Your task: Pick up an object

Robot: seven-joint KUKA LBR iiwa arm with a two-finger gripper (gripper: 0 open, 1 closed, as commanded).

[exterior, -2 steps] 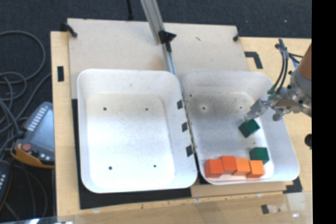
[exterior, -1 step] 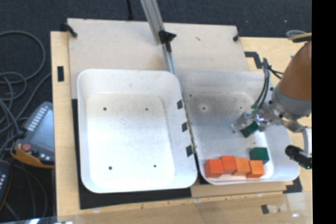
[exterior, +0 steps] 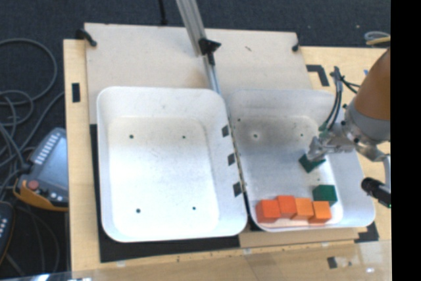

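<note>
My arm (exterior: 373, 99) shows a broad orange-brown band, rounded like a cylinder, with a pale grey ring below it at the wrist. Dark cables (exterior: 338, 92) loop alongside it, one with a greenish tint, running down toward the grey metal housing that carries my end effector (exterior: 314, 158). That housing is blocky, silver-grey, with darker seams and small fittings too blurred to tell apart. A black, rounded part (exterior: 375, 190) juts out below the grey ring.
</note>
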